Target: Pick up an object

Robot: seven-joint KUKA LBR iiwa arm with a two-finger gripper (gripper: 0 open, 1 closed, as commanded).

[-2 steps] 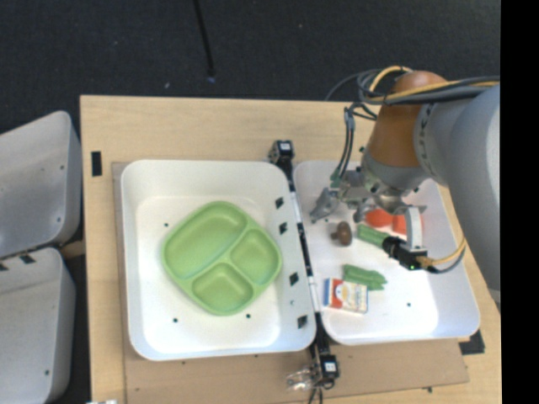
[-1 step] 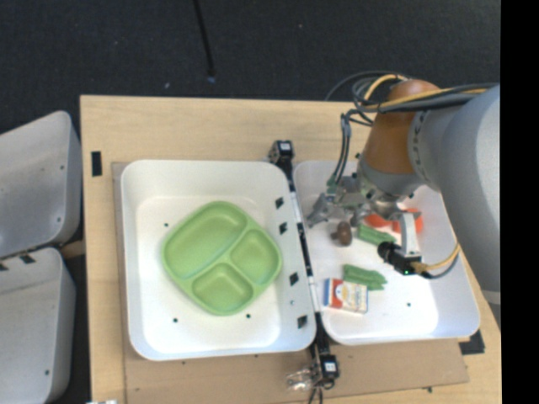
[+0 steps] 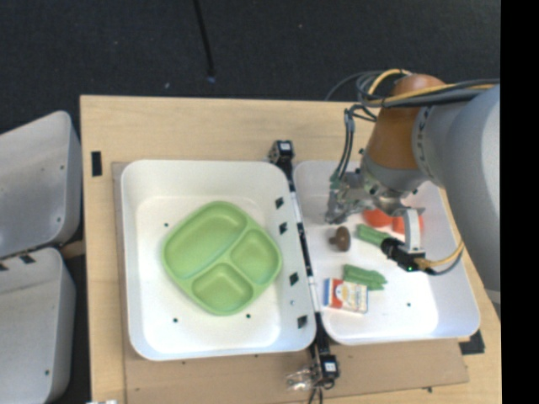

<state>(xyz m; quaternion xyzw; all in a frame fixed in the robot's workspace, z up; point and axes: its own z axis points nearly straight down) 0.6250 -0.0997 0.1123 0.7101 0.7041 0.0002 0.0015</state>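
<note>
Gripper (image 3: pixel 338 212) low in right bin (image 3: pixel 421 322), poised just above small brown object (image 3: pixel 340 239) — grip width impossible to tell. Risk: off-centre descent nudges rounded piece aside toward green stick (image 3: pixel 368 235) — closes on nothing.

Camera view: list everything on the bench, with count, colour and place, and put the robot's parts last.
Bench: one, light wood, under both bins.
Bins: two, white, side by side; left bin, right bin.
Tray: one, green, three compartments, middle of the left bin.
Brown lump: one, dark brown, right bin, just below the tool.
Green pieces: two, right bin; one near the middle, one further back.
Orange piece: one, right bin, beside the arm.
Carton: one, white with red and blue print, front of the right bin.
Arm: one, grey with an orange band, reaching in from the right.
Tool: one, metal, above the brown lump.
</note>
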